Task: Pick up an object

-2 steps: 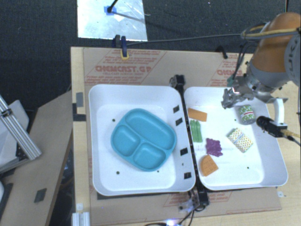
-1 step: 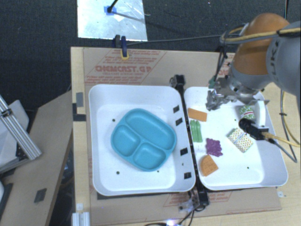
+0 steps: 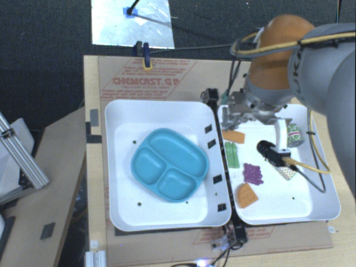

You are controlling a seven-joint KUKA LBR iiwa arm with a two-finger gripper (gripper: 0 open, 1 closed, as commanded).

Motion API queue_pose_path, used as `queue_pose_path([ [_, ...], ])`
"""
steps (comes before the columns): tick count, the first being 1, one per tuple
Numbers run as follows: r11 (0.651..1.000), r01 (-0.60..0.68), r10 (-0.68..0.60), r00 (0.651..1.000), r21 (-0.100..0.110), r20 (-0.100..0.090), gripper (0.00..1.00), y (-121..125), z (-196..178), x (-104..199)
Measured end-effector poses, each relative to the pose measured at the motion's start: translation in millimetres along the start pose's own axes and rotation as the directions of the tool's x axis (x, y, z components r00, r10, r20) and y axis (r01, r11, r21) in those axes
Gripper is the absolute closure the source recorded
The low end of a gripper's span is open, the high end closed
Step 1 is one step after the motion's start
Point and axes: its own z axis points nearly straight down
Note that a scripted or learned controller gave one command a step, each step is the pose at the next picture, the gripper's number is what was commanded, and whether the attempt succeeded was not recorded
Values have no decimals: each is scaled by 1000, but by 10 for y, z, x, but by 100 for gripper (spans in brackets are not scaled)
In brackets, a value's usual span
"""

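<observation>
My gripper (image 3: 231, 119) hangs over the far left corner of the right bin (image 3: 320, 204), just above an orange block (image 3: 233, 136) that lies flat on the bin floor. Nothing shows between its fingers. Below the block lies a green ridged piece (image 3: 232, 153) along the bin's left wall. A purple bunch of grapes (image 3: 253, 174) sits mid-bin, and a tan-orange wedge (image 3: 247, 194) lies nearer the front. A green-and-white patterned can (image 3: 293, 134) rests at the right, and a small speckled piece (image 3: 287, 173) lies below it.
The left bin (image 3: 122, 204) holds a blue divided plate (image 3: 169, 164). Black clips line the wall shared by the two bins (image 3: 218, 160). My grey arm with its orange band (image 3: 281, 35) covers the far right corner.
</observation>
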Motion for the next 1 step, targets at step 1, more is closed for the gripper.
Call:
queue_pose_path([
  [1, 1000, -1, 1, 1000, -2, 0, 100, 111, -114, 534],
])
